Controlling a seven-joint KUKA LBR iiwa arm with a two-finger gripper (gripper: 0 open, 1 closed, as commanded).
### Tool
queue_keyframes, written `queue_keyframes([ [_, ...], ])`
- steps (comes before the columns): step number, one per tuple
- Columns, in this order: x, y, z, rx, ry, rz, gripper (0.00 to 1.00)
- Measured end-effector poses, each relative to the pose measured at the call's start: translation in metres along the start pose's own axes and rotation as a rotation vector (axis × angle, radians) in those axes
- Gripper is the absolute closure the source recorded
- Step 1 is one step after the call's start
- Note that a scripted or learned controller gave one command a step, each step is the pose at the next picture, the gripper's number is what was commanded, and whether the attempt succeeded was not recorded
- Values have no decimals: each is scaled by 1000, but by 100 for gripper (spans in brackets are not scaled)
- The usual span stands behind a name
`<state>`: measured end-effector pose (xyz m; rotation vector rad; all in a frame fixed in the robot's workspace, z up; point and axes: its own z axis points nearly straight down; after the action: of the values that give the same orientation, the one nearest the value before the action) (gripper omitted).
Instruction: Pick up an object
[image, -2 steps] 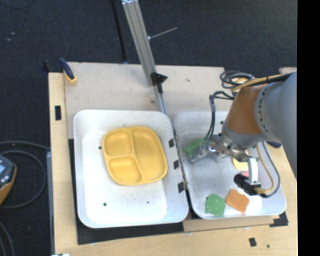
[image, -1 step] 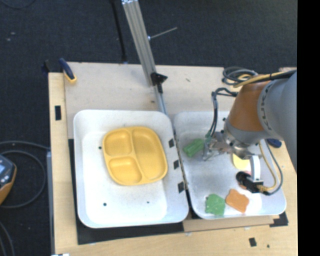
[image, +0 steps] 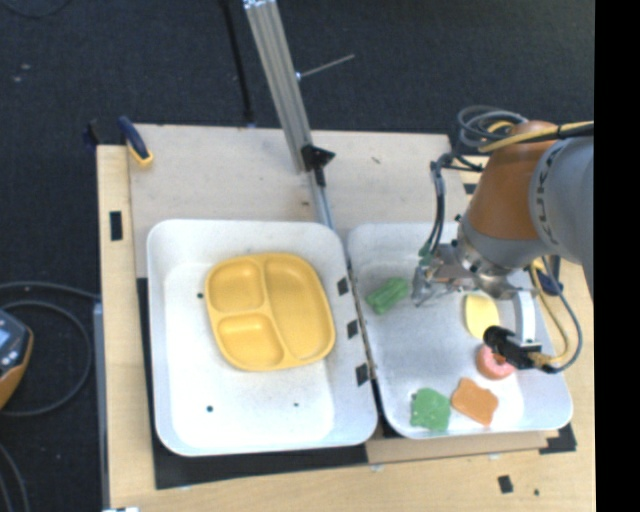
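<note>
In the right bin (image: 420, 345) lie a light green piece (image: 387, 295) near the left wall, a yellow oval piece (image: 480, 314), a pink ring (image: 494, 362), an orange piece (image: 474, 401) and a darker green piece (image: 430, 410). My gripper (image: 428, 283) hangs low over the bin's upper middle, just right of the light green piece and left of the yellow oval. The arm's orange band and grey wrist cover the bin's upper right corner.
The left bin (image: 180, 400) holds a yellow divided tray (image: 269, 309). A metal pole (image: 285, 90) slants down to the bins' shared upper edge. Cables loop near the arm at the right, and one dark cable end lies across the pink ring.
</note>
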<state>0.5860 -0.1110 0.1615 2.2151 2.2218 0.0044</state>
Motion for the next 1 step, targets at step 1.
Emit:
queue_keyframes([
  [1, 6, 9, -52, -2, 0, -1, 100],
])
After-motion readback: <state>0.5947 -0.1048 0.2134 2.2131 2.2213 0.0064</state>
